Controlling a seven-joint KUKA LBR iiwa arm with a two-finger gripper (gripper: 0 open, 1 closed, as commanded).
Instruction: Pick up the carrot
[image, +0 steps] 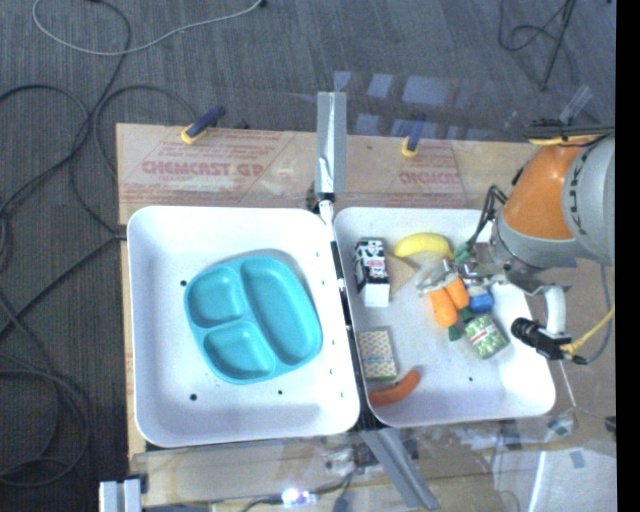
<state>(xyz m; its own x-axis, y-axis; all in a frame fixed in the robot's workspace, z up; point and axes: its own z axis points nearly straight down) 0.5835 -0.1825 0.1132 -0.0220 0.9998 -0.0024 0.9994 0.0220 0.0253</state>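
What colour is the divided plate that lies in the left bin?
The divided plate is light blue, turquoise in tone; the camera view shows it clearly.

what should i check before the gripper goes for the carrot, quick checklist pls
1. Carrot located: ok. The carrot lies in the right bin, below the banana.
2. Gripper over the carrot: ok. The gripper sits at the carrot's upper end.
3. Carrot between the fingers: cannot tell; the view is too coarse there.
4. Room around the carrot: not ok. The blue block and the green packet crowd its right side.
5. Other items out of the path: ok. The milk carton, the sausage and the blue tray in the left bin lie apart.
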